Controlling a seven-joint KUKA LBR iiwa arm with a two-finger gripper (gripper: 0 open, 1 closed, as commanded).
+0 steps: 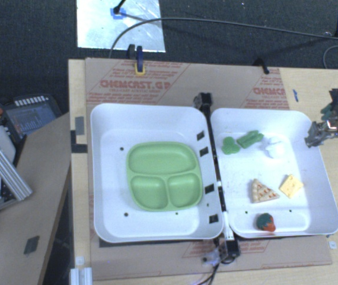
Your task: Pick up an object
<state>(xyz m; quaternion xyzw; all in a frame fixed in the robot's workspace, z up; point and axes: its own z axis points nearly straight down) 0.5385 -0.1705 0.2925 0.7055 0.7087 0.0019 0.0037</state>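
The right bin (pixel 317 159) holds several small items: a green toy piece (pixel 243 141), a white object (pixel 274 147), a pizza-slice toy (pixel 263 191), a yellow cheese wedge (pixel 291 186) and a red and green strawberry-like toy (pixel 266 221). My gripper (pixel 318 134) hovers at the right bin's far right rim, beyond all of the items and to the right of the white object. Nothing shows between its fingers.
The left bin (pixel 107 159) holds a green divided plate (pixel 162 176). A black divider (pixel 211 159) runs between the bins. Cables cross the dark floor behind the bench. A teach pendant (pixel 29 117) and aluminium rail (pixel 3 162) lie at the left.
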